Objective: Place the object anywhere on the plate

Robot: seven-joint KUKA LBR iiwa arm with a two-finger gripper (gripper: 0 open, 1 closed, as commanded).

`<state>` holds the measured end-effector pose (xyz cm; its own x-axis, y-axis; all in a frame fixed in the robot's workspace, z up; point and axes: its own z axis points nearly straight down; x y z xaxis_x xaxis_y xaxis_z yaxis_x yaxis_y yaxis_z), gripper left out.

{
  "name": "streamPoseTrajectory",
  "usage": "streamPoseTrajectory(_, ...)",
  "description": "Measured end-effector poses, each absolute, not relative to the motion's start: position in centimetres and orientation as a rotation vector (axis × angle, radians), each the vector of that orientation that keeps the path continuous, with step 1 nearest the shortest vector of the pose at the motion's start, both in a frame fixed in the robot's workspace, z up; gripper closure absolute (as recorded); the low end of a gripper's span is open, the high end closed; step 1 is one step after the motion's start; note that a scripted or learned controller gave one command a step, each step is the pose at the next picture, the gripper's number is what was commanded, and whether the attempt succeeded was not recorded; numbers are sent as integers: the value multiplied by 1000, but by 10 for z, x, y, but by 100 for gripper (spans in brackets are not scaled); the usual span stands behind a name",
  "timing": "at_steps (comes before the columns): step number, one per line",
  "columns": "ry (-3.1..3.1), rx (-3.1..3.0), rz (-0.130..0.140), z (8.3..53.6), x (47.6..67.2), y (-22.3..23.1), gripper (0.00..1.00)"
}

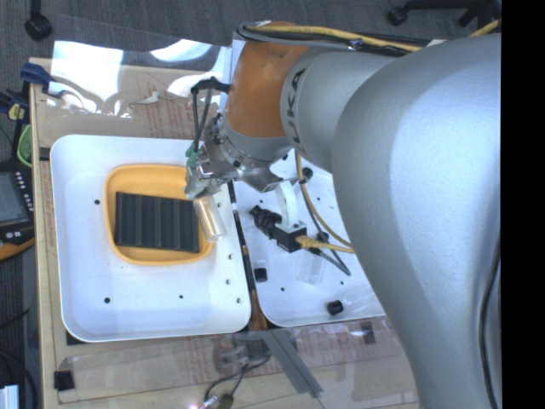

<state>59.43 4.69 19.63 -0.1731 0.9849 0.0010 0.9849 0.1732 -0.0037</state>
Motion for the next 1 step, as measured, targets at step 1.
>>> streamPoseTrajectory(1, -2404, -2018, 4, 196, 594, 47, 0)
